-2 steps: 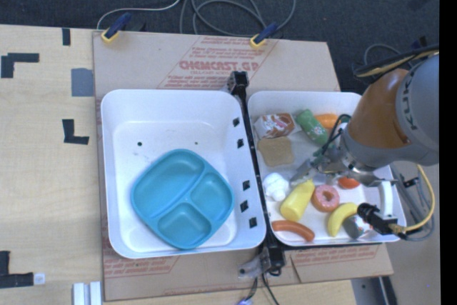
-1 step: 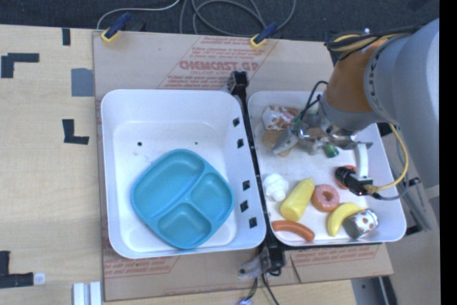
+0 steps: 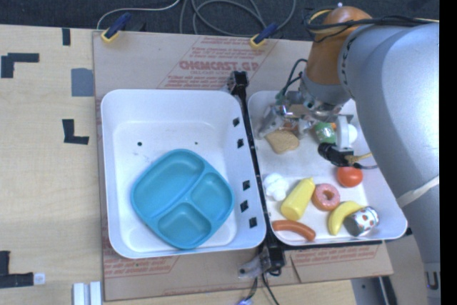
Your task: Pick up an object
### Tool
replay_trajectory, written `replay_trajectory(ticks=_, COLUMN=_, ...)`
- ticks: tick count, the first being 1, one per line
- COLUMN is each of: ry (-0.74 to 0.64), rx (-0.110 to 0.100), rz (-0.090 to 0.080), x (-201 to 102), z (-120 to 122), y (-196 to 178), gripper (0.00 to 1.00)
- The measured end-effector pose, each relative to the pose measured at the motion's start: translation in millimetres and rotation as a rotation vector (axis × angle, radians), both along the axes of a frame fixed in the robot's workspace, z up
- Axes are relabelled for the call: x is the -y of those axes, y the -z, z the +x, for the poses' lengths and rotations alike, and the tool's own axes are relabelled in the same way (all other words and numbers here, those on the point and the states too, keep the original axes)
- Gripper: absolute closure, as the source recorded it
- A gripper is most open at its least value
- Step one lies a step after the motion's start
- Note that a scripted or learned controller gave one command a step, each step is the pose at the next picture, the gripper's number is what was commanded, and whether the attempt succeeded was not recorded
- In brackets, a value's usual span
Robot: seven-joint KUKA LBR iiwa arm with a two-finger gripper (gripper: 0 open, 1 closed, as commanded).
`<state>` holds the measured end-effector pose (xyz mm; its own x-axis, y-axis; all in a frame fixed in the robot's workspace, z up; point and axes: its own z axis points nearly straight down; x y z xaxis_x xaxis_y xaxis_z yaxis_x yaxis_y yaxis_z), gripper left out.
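Tan bread-like object (image 3: 283,142) lies just under the end effector (image 3: 280,118); its grip state cannot be told

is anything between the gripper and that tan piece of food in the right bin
Nothing visible does. The gripper sits right above the tan food near the right bin's far end; the other toys lie nearer the camera.

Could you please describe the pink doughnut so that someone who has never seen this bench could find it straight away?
Look in the right-hand white bin, the one crowded with toy food, not the one with the blue tray. Near its front edge lies the pink doughnut, between a yellow bottle and a banana. It is the only ring with a hole.
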<state>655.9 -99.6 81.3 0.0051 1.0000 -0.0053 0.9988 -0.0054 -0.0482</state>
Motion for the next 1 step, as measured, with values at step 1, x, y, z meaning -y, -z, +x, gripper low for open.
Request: replay_trajectory(ticks=1, ry=-0.002, rx=-0.002, rz=0.017, x=6.4, z=1.0, y=0.6, gripper=0.00)
